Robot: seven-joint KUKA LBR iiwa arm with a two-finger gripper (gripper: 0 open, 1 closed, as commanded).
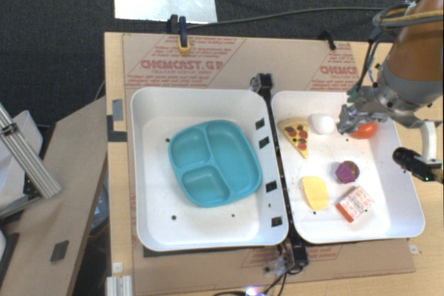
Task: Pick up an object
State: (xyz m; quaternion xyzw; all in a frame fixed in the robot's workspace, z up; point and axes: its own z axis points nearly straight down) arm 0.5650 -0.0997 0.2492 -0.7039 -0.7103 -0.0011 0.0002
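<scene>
Hovering over the red tomato [363, 129], the hand [352, 118]; its grip cannot be told.

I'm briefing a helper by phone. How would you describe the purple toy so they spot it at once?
Look in the right-hand bin, the one without the teal tray. Near its middle sits the purple toy, small and round, above the red and white packet and right of the yellow piece. Nothing else there is purple.

open: right bin [409, 215] middle | crowding (perhaps): white egg [322, 123], pizza slice [296, 136]
</scene>
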